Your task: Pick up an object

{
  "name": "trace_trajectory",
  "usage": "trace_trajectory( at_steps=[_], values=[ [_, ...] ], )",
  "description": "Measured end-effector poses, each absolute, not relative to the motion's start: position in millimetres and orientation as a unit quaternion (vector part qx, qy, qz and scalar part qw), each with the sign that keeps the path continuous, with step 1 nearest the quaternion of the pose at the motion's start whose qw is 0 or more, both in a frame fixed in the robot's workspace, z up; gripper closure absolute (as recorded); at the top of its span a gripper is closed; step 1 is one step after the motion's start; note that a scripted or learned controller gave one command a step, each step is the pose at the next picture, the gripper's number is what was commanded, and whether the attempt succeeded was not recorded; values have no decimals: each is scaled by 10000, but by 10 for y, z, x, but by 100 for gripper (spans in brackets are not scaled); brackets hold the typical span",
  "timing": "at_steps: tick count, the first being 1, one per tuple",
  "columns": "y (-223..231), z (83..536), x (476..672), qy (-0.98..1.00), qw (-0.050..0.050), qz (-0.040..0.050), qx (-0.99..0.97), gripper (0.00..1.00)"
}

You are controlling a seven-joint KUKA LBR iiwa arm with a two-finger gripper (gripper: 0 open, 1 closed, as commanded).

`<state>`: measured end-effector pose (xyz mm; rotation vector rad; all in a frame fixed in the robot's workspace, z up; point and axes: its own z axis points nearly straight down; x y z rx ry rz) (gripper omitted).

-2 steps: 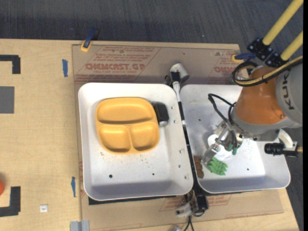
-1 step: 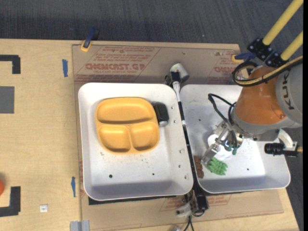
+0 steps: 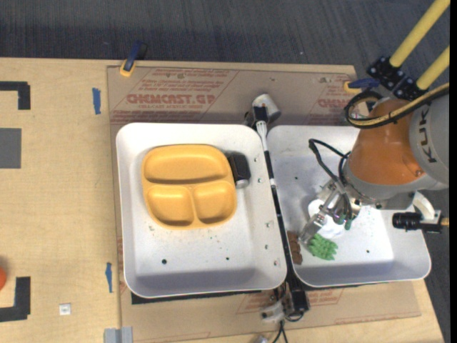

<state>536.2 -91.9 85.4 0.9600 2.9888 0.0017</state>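
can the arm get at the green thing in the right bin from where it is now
Probably yes: the gripper hangs just above the green object in the right bin, and nothing lies over it.

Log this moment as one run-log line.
gripper low in right bin | beside green object | yellow tray in left bin

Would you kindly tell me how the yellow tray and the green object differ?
The yellow tray lies in the left bin; the green object lies in the right bin. The tray is large, smooth and split into three compartments; the green object is small and knobbly. The tray lies far from the gripper, which is right beside the green object. Both rest on a bin floor.
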Motion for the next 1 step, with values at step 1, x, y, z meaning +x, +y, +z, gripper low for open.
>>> trace_trajectory(
  at_steps=[1],
  values=[
    [-919, 854, 5362, 9521, 12, 6, 3058, 0]
  ],
)
